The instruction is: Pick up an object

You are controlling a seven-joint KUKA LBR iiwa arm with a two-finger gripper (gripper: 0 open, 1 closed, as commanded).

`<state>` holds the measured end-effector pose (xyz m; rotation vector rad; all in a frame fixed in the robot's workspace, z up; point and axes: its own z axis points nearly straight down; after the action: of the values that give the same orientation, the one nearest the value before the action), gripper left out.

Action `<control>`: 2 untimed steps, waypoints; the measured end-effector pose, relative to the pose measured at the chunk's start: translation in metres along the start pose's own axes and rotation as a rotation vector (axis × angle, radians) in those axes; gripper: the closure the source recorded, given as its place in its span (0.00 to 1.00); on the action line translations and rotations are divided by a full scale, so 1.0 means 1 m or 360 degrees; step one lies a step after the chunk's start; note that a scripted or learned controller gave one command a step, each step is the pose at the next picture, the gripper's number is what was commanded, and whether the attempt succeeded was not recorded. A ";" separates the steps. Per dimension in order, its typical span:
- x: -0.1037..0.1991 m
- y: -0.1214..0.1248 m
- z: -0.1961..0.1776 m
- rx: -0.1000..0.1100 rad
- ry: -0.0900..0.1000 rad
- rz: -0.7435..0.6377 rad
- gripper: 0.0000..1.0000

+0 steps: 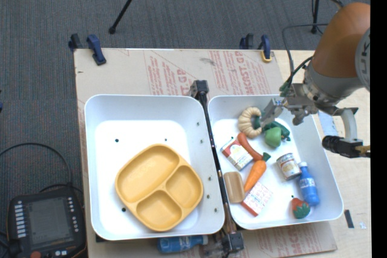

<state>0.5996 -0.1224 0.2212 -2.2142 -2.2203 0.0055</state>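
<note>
Gripper [270, 113] hangs over the right bin [323, 157], its fingers spread and pinching nothing, just beside the cream ring [247, 119] and above the green toy [274, 135]. Nothing is picked yet; the candidates crowd this bin: near the ring lie a carrot [256, 174], a can [288, 165] and a blue bottle [308, 185]. A clean grab likely means settling on one piece, probably the ring or green toy, centring the fingers across it and descending straight.
</note>
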 end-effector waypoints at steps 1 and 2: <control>-0.012 0.022 0.105 -0.0004 0.0000 0.0006 0.00; 0.030 0.043 0.138 0.0014 0.0001 0.0004 0.00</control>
<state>0.6413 -0.0920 0.0834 -2.2121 -2.2132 0.0146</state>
